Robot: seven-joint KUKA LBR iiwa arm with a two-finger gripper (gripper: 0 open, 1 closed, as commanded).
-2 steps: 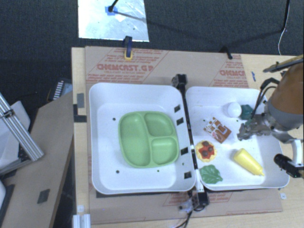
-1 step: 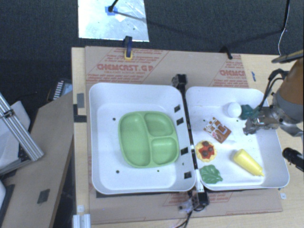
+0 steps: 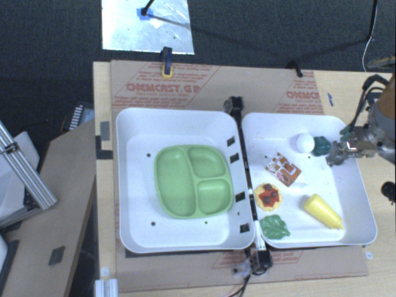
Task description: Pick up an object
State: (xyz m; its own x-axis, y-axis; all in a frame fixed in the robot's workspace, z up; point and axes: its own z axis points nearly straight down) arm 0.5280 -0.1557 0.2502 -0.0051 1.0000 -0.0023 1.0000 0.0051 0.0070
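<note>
Round white ball (image 3: 304, 142) beside teal lump (image 3: 322, 145), smooth yellow cone (image 3: 322, 211) — gripper (image 3: 334, 154) grip unclear

Robotics lab or test cell. Workbench (image 3: 334, 85) faced with CHEMCAST-printed protective sheet (image 3: 162, 86), two white bins (image 3: 133, 166) clamped side by side, aluminium extrusion rail (image 3: 25, 172) at left, cables (image 3: 373, 11) trailing over dark carpet (image 3: 43, 42), yellow clamp (image 3: 167, 62) on bench edge.
</note>
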